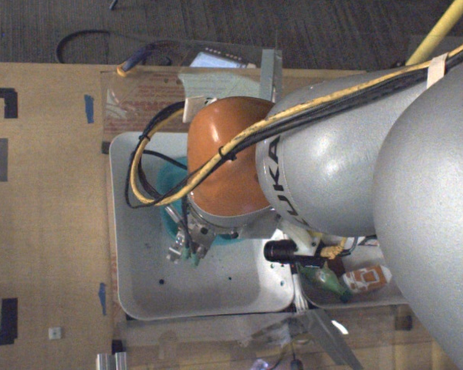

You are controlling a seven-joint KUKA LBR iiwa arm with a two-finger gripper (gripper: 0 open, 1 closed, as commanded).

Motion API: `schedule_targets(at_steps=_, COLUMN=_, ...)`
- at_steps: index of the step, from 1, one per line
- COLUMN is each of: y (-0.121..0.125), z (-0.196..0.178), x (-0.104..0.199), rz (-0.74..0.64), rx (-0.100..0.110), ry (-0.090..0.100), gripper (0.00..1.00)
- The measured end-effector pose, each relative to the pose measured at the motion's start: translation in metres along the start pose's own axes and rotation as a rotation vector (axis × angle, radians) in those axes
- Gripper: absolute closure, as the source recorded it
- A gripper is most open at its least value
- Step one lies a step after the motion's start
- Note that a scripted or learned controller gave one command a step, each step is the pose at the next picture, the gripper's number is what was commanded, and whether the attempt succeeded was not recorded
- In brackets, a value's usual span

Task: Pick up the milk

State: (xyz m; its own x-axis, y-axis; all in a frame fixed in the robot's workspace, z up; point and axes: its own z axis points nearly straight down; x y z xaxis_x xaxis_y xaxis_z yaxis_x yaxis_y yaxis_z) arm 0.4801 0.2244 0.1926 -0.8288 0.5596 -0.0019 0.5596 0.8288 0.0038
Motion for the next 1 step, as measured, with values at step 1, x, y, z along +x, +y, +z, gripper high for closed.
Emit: schedule_targets(at_steps=1, y=0.0000, z=-0.0032, x=0.0000, rz=0.040, rx=0.000, ry=0.000, gripper=1.00)
